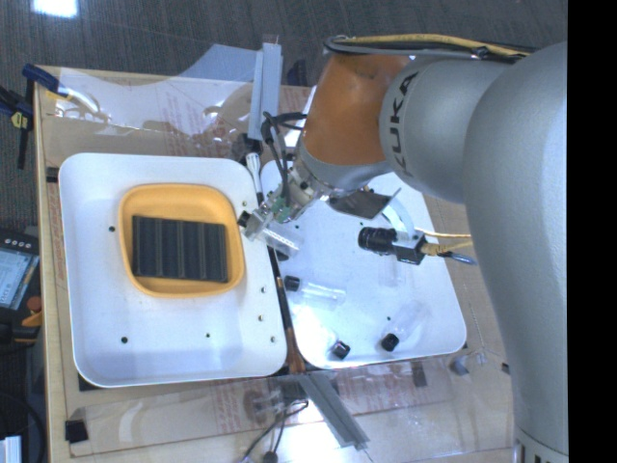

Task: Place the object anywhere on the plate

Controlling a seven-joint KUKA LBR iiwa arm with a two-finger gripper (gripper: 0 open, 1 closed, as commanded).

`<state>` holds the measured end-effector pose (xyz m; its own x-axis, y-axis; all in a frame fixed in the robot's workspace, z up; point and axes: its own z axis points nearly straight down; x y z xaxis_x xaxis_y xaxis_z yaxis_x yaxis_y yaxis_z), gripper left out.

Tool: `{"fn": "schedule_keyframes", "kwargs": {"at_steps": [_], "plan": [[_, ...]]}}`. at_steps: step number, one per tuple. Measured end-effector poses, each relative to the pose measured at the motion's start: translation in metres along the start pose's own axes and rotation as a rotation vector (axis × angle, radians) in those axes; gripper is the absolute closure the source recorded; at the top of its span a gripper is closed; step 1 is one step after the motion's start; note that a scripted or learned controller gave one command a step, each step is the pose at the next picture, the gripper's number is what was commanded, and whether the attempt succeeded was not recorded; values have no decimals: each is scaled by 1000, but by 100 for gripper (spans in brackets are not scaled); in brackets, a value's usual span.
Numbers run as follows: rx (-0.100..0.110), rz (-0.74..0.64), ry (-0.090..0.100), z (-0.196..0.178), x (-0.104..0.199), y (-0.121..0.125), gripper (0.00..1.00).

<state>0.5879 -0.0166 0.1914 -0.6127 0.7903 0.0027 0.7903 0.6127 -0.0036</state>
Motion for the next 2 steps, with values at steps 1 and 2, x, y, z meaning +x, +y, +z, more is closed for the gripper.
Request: {"fn": "schedule_keyframes", "kwargs": {"at_steps": [1, 2], "plan": [[0, 1, 0, 0, 0, 0, 0], [-2, 21, -3, -1, 37, 71, 0]]}}
